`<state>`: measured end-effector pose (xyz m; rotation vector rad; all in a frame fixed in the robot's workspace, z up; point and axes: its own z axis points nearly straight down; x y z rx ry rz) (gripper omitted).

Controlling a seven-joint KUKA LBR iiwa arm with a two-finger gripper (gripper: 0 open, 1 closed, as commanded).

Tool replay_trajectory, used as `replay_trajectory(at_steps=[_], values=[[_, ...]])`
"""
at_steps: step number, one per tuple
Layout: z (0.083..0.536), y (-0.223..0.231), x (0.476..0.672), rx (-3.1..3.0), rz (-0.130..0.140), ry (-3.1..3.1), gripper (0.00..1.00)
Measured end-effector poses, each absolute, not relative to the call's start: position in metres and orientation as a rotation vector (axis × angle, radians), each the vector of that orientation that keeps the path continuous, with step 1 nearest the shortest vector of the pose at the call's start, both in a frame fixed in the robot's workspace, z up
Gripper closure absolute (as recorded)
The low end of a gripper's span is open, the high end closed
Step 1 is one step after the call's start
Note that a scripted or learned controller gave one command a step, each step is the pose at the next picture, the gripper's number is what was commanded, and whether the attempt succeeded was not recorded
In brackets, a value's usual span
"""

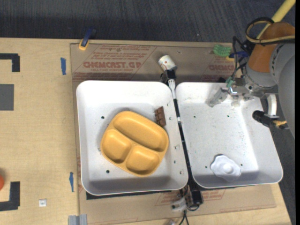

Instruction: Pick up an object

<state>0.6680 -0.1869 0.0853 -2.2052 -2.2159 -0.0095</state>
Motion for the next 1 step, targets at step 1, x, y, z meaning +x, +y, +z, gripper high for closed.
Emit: replay_trajectory(at_steps=[1], values=[[0.0854, -0.1284, 0.5777, -1.926, -0.002, -2.483, 0.0]])
